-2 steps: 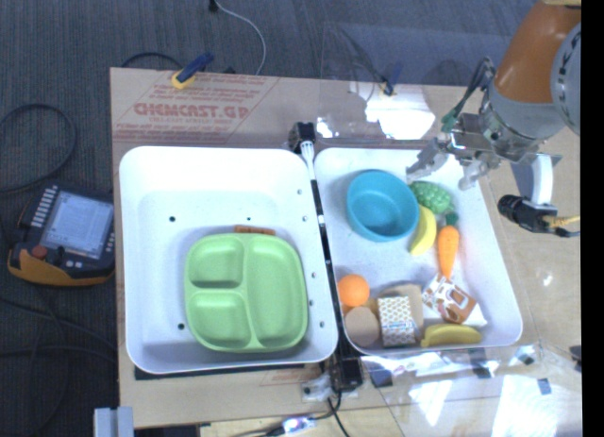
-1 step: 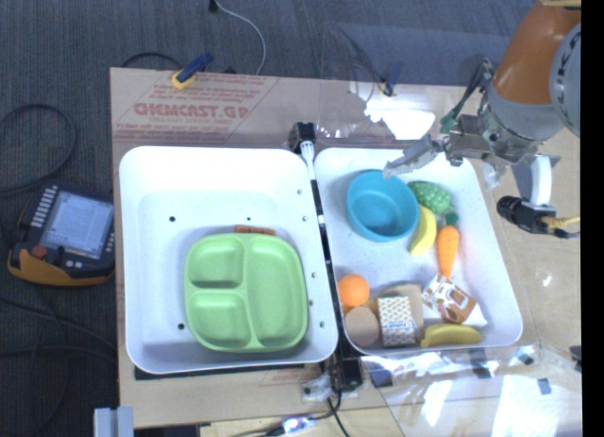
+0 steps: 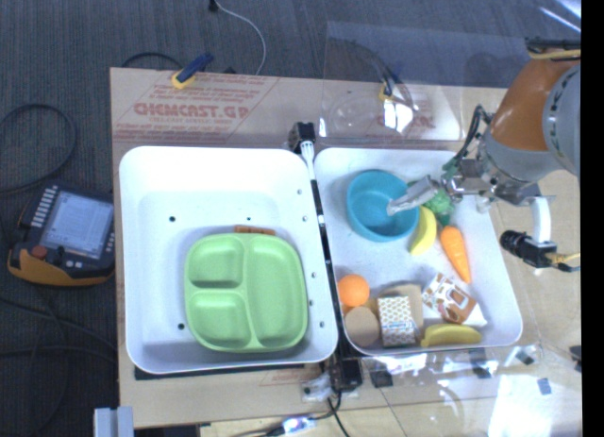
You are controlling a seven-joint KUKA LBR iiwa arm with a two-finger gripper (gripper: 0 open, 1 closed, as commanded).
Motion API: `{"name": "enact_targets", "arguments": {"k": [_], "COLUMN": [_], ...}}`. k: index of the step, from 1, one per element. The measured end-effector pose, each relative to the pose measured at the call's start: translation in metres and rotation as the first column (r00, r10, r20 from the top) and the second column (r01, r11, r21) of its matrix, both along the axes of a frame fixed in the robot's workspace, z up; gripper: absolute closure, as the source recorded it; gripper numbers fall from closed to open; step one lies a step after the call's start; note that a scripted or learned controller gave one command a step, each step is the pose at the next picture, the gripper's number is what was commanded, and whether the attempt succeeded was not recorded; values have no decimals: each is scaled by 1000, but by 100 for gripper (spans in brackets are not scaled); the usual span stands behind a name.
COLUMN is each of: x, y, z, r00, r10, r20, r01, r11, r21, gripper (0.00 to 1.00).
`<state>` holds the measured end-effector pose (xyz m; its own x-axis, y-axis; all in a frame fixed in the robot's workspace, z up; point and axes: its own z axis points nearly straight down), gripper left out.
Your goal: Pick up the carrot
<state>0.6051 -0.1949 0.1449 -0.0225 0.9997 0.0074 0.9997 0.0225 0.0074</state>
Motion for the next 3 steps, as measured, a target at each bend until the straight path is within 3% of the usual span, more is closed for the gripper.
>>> {"name": "enact_targets", "arguments": {"k": [1,2,3], "x": [-49,-50,-38], "y": [17,9,18], "z": [-57,-48,34], "r00": [999,999,927], "r10": [-41,-45,-376], "r20": [3,7,-7], "r01": [41,45,376], "r11": [999,999,927], "r21": [25,0,-11], "gripper": [0,100,100]}}
